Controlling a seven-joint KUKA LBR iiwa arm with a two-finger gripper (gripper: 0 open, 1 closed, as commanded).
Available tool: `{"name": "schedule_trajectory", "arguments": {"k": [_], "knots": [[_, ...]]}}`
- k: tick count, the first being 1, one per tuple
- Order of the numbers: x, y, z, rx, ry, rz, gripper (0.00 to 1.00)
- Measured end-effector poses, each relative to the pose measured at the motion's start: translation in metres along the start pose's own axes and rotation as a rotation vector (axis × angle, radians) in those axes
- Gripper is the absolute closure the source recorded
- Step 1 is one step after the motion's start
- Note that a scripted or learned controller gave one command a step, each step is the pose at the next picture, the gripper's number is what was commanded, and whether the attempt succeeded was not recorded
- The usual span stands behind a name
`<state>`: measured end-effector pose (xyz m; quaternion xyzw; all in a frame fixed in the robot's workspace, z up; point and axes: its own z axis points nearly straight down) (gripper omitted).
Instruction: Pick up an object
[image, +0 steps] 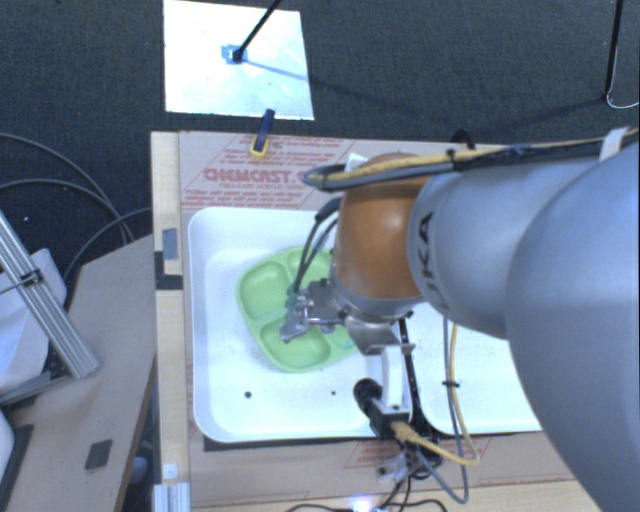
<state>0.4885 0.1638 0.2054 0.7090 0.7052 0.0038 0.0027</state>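
A light-green, divided plastic plate (268, 300) lies flat in the left shallow white bin (215, 300) — long axis running upper-left to lower-right. The gripper (298, 325) hangs over it — grip state can't be told.

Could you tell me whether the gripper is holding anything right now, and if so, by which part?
It cannot be told. The gripper is down over the green divided plate, but its tip is too blurred to show a hold.
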Motion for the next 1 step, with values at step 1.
{"name": "schedule_trajectory", "arguments": {"k": [1], "knots": [[-0.0915,-0.0011,0.0214,0.010,-0.004,0.003,0.00]]}}
